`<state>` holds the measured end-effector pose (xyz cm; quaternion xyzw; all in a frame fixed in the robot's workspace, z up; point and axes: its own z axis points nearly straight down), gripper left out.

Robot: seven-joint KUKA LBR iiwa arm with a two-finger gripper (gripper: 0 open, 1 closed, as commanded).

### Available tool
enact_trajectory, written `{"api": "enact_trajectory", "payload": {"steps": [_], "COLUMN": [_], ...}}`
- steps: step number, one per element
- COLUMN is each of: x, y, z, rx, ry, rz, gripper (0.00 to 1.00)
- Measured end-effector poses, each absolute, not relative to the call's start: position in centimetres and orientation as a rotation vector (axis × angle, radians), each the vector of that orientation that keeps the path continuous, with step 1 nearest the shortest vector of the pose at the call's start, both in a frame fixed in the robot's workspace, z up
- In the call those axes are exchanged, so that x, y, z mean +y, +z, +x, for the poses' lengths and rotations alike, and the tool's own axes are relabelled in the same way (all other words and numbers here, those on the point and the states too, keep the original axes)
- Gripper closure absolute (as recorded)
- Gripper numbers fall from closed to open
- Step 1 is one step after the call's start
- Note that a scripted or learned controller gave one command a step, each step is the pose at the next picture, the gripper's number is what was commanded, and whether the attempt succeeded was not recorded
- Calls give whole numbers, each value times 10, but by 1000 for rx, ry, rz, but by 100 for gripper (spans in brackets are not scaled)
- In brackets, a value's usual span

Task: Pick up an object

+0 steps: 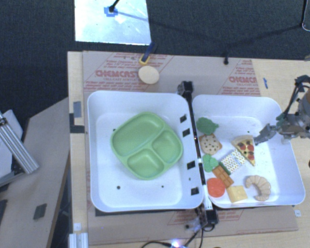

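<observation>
Camera view gives us the right bin point(279, 112) with a scatter of toy food in it, any piece of which could be the object to pick up: a pizza slice point(245, 149) lies nearest the gripper point(263, 133), with a chocolate-chip cookie point(210, 144) to its left and a green leafy piece point(206, 124) above that near the divider. Lower down we see a pale checkered piece point(232, 161), a second green piece point(210, 163), a brown waffle-like bar point(222, 175), a red-orange round slice point(215, 187), a yellow cheese block point(237, 194) and a croissant point(258, 186) near the bin's front right corner. The gripper reaches in from the right over the bin's right side, its dark tip just beside the upper right of the pizza slice; we cannot tell how the jaws stand, and we see nothing between them. In the left bin point(101, 138) a light green divided plate point(146, 145) with three compartments lies tilted near the middle. Both bins rest on a brown sheet point(237, 79) over the tabletop, printed in red with the repeated word "CHEMCAST". Beyond the left bin, on that sheet, sits a tan round disc point(149, 75) touching a small yellow and blue item point(146, 56). Farther back a shiny square plate point(111, 14) lies on the dark floor.
</observation>
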<state>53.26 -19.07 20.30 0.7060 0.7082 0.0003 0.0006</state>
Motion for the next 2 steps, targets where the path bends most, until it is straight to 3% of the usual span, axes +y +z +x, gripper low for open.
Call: {"api": "enact_trajectory", "payload": {"steps": [1,2], "x": [-192,-186], "y": [157,98], "z": [525,529], "rx": [2224,2223], "ry": [-2,0], "rz": [2222,2221], "gripper": [0,0]}}
